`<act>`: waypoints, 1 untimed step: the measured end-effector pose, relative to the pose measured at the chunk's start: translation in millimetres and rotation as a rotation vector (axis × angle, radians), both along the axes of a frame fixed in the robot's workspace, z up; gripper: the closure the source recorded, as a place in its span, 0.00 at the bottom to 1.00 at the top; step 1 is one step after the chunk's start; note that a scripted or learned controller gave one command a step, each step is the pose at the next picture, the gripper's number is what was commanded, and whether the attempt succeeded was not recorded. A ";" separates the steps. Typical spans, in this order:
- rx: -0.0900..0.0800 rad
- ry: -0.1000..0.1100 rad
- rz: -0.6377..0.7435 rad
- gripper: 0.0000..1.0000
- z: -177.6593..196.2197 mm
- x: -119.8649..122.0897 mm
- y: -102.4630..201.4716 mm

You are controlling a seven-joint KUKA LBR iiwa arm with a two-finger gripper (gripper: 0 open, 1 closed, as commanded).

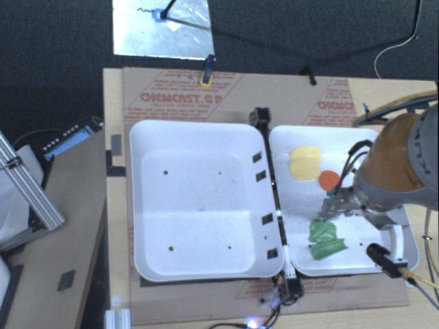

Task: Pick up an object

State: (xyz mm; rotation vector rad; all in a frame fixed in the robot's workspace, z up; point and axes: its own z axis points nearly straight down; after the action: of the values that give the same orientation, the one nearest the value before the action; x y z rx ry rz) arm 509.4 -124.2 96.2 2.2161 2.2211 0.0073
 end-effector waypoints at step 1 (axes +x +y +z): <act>0.006 -0.006 0.018 1.00 93.4 22.2 139.0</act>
State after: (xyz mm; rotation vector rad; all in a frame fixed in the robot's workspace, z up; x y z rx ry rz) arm 531.7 14.8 189.6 2.1966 2.2406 0.0210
